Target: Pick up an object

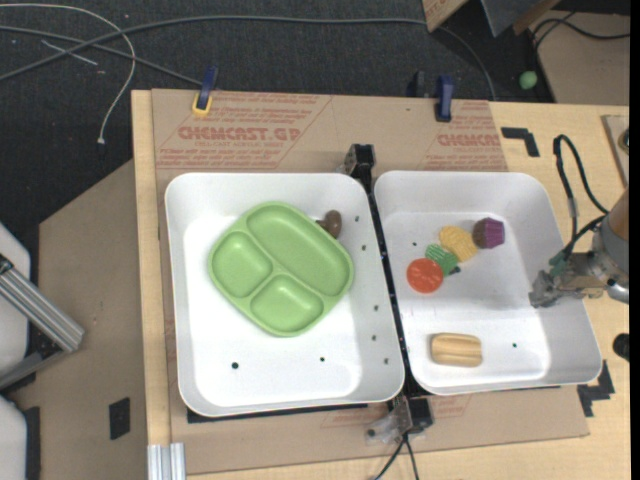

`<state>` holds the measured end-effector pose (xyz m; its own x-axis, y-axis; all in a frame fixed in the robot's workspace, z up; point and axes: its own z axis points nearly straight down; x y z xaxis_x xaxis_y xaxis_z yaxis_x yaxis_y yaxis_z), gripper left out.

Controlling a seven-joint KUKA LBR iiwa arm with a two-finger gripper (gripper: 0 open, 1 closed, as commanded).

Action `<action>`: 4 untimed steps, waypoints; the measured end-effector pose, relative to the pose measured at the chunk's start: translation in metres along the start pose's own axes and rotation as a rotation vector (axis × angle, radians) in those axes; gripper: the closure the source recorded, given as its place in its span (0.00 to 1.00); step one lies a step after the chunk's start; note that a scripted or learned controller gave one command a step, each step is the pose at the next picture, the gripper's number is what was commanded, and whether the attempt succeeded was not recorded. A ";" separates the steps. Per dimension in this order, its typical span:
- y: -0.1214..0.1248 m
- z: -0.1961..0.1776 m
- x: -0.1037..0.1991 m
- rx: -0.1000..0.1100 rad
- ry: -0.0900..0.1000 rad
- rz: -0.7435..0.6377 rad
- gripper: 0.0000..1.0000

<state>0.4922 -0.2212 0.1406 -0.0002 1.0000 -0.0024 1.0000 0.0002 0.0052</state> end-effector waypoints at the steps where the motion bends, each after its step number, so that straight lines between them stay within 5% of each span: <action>1: 0.009 -0.046 0.001 -0.001 0.000 -0.002 1.00; 2: 0.012 -0.090 0.004 -0.001 0.000 -0.002 1.00; 4: 0.035 -0.084 0.112 0.004 0.006 -0.007 1.00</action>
<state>0.5271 -0.1086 0.2242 -0.0075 1.0000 0.0031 1.0000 0.0075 0.0012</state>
